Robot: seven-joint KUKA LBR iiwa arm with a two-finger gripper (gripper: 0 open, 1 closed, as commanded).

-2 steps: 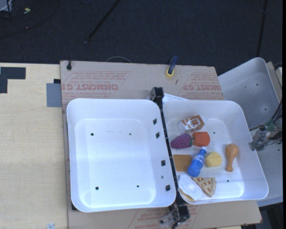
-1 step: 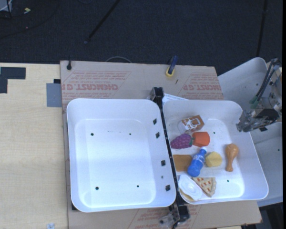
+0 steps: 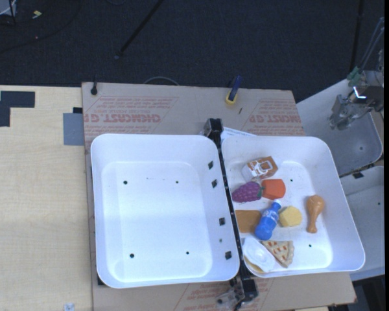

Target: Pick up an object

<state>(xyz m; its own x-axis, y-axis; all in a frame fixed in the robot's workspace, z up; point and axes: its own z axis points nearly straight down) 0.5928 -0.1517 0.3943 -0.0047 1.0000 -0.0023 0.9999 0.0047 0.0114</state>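
Observation:
The right bin (image 3: 337,173) holds several toy foods in its left half. There is a bunch of purple grapes (image 3: 247,191) beside a red-orange piece (image 3: 273,188). A brown and white carton (image 3: 262,167) sits behind them. A blue bottle (image 3: 268,221) lies between an orange block (image 3: 247,220) and a yellow piece (image 3: 290,216). An orange drumstick (image 3: 314,211) lies to the right. A pizza slice (image 3: 280,252) and a white piece (image 3: 258,254) sit at the front. My gripper (image 3: 351,103) hangs at the far right, well behind and outside the bin, away from every object.
The left bin (image 3: 100,206) stands beside the right one, joined by a black clip strip (image 3: 222,199). Both rest on a cardboard sheet (image 3: 149,112) with a blue and yellow clamp (image 3: 233,91) at its back edge. A grey platform (image 3: 366,148) lies right of the bins.

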